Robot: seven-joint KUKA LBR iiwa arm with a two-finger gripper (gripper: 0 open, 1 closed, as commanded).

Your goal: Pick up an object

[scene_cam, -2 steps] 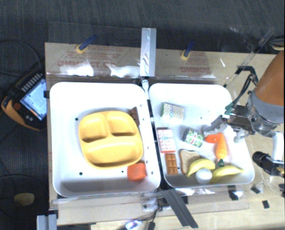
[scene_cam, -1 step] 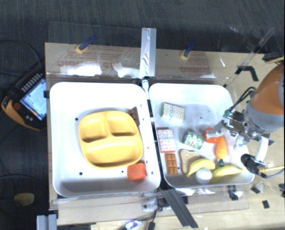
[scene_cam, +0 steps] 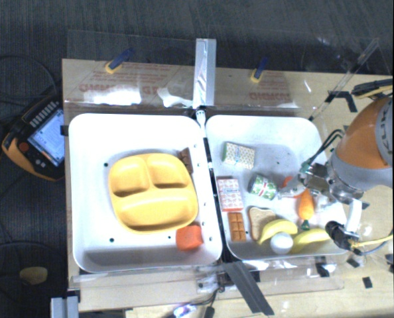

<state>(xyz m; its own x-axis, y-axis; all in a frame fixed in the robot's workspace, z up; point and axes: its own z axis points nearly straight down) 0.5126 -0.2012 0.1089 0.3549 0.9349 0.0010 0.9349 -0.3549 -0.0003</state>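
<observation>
Near edge of right bin (scene_cam: 263,126): banana (scene_cam: 278,228) and white egg (scene_cam: 281,242) lying touching, toast slice (scene_cam: 260,216) just left. Carrot (scene_cam: 305,205) sitting beside the gripper (scene_cam: 316,185) at the bin's right wall; can't tell the claw's opening or any hold. Further back: green can (scene_cam: 263,187), mint box (scene_cam: 239,154). Left bin (scene_cam: 84,177) carrying 1 yellow tray (scene_cam: 152,189), orange block (scene_cam: 190,237).

A robot lab, by the look of it: a plywood desk (scene_cam: 150,88) carries two white bins (scene_cam: 84,177) fixed side by side, taped plastic sheeting (scene_cam: 117,78) along the desk's far edge, dark carpet (scene_cam: 184,12) beyond, and a handheld controller (scene_cam: 41,138) with its cables (scene_cam: 4,65) off the left edge.
</observation>
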